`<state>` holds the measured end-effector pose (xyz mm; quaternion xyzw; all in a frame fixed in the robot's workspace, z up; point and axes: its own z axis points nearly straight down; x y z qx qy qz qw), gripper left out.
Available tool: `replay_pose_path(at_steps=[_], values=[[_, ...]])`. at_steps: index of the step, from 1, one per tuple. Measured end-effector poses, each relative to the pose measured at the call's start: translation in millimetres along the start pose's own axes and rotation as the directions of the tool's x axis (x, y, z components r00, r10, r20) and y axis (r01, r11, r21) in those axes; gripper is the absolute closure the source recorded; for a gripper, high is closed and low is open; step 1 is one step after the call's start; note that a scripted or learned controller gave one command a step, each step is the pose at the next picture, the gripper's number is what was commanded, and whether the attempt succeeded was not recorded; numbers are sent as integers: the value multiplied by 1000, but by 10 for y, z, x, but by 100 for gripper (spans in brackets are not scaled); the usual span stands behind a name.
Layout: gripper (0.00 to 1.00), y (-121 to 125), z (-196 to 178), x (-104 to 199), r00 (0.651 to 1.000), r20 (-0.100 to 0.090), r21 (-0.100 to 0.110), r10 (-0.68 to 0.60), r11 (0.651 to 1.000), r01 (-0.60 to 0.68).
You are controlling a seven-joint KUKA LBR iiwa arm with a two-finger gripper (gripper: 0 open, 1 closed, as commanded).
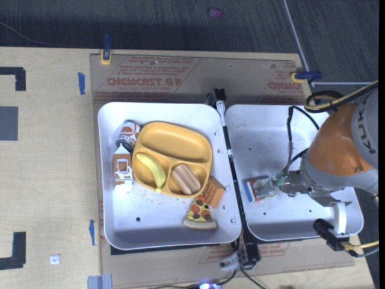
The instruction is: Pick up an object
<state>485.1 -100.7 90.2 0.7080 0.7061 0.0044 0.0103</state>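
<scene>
Jaws (278,184): hidden under the wrist, grip can't tell, beside one small packet (258,189).
Bins: two; left bin (114,221) holds one yellow plate (171,140).

bench (48,179) | brown board (180,77) | two white bins (114,161) side by side

1. The place reads as a robotics lab: a pale plywood bench (48,179) carries black tape markers and blue tape tabs.
2. A brown printed board (198,77) is clamped at its far corners (yellow and blue clamps).
3. Two white bins (114,221) sit on it, with loose cables at the bench's near edge.
4. Grey carpet (180,11) lies beyond.
</scene>
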Motion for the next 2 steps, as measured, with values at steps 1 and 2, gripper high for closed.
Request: replay_pose_path(at_steps=[1,2], values=[[0,0,0,-3,1000,-1,0,0,1000,0],[0,-3,1,37,1000,1,0,1,1000,-1]])
